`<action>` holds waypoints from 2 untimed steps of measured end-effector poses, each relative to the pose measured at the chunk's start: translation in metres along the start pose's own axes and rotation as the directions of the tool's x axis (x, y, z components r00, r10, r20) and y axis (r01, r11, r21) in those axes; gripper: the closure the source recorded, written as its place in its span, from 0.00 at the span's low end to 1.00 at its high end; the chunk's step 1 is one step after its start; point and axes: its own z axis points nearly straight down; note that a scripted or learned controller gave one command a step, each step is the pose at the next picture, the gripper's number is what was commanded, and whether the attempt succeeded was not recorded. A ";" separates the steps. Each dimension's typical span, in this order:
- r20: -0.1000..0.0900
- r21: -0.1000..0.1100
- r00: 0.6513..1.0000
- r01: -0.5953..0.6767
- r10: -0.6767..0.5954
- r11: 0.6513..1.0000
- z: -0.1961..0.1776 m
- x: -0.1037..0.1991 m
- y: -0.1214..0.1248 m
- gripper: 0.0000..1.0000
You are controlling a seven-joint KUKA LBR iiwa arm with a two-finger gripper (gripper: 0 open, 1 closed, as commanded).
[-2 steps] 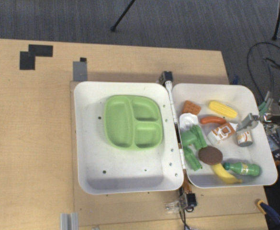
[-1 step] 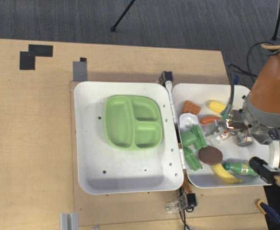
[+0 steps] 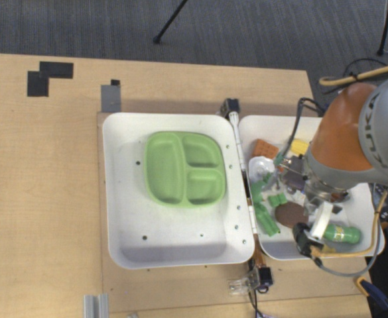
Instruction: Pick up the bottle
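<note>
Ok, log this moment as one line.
arm: over right bin | gripper: over clutter | bottle: lying in right bin | plate: left bin

Arm (image 3: 353, 138) blocks most of the right bin (image 3: 377, 207): its far right corner and mid floor are hidden, and the arm itself runs off the right edge. Bottle (image 3: 345, 234) is only partly visible, left end covered by wrist hardware, label unreadable. Yellow item (image 3: 300, 147) is mostly under the arm, shape unclear. Brown disc (image 3: 288, 212) has its right side covered. Green pieces (image 3: 266, 218) and a clear wrapper-like thing (image 3: 260, 171) overlap, can't separate them. Small clear part (image 3: 243, 285) on the bench (image 3: 41, 197) below the bins is too small to identify.
</note>
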 end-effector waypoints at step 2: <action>-0.002 0.000 0.926 -0.377 0.377 0.926 -0.005 0.042 -0.018 1.00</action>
